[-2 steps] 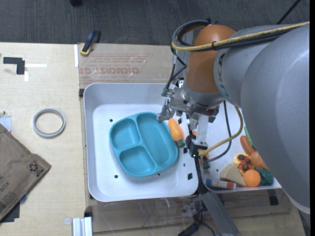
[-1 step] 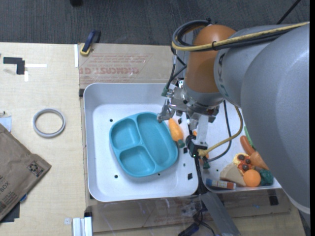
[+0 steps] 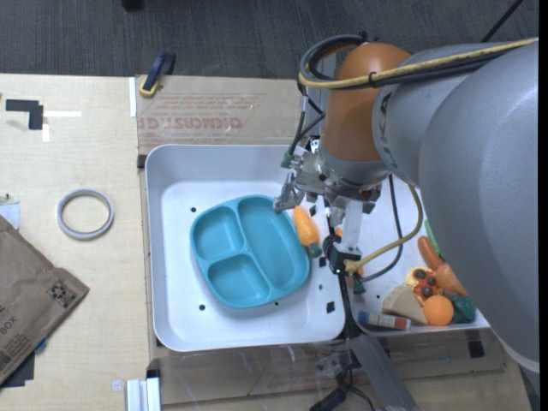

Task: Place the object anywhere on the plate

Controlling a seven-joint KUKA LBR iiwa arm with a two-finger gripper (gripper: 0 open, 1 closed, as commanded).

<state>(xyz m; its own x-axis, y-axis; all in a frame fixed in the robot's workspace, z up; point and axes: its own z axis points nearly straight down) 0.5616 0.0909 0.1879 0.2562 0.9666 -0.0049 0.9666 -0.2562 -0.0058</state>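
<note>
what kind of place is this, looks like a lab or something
Most likely a robotics lab or test bench. A grey robot arm reaches over a white bin holding a blue divided plate, toy food such as a plastic carrot sits near the gripper, and a tape roll lies on the bench.

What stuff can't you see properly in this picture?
- Gripper: the arm's orange band covers its top, so whether it holds the carrot is unclear.
- Right bin: the grey arm hides most of it; toy food peeks out.
- Paper bag: cut off by the left edge.
- Blue plate: fully visible, its right rim beside the carrot.
</note>
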